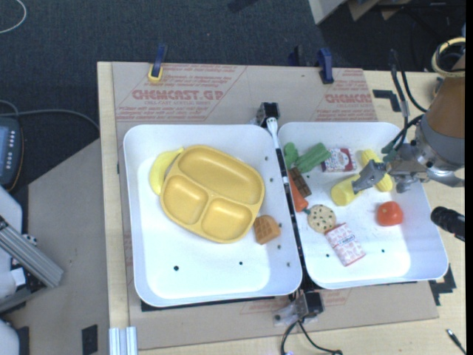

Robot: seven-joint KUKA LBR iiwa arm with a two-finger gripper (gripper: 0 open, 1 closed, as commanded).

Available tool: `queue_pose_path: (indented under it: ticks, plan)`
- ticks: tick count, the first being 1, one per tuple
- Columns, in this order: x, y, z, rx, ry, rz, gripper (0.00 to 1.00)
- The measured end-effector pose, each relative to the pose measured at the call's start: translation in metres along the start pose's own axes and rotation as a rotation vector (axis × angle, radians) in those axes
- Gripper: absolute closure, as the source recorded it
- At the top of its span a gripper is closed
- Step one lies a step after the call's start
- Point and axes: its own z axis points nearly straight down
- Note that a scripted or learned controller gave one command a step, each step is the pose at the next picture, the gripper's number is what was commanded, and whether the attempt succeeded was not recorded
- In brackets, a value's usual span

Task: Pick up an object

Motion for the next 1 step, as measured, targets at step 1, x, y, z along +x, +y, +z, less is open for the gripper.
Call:
queue_pose_path:
  ticks: [1]
  plan:
    - [0.0001, 0.0028, -0.0064, -0.013, -0.002, -0.003, 0.00]
